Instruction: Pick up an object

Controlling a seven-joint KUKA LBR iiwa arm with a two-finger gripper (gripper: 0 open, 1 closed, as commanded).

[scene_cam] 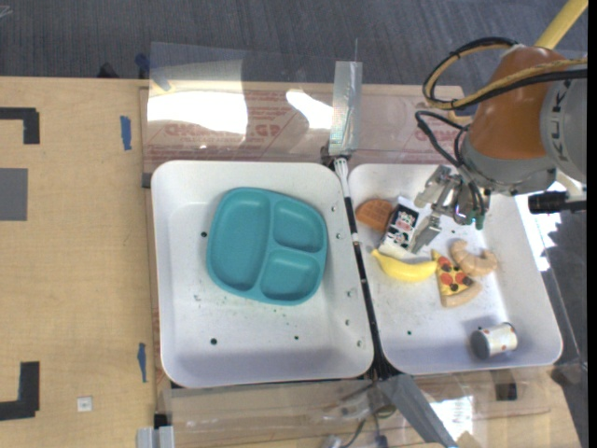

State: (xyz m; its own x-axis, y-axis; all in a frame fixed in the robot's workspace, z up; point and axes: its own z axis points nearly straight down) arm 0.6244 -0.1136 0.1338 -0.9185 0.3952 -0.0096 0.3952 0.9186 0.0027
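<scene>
Two bins sat side by side on the bench (65, 250). In the left bin (177, 325) lay a divided plate (266, 245), near its middle. In the right bin (532, 334), a small carton (403, 224) stood just right of a round pastry (374, 214), with a banana (406, 268) in front of both. A pizza slice (457, 283) lay right of the banana, touching a pretzel-like piece (474, 259) behind it. A small can (493, 340) lay on its side near the front right corner, apart from the rest.

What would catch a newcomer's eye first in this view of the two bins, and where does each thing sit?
The teal divided plate stands out, lying alone in the left bin. In the right bin a cluster draws the eye: a banana, a pizza slice and a small black-and-white carton. The tool hovers above that cluster, under the arm's orange band.
</scene>
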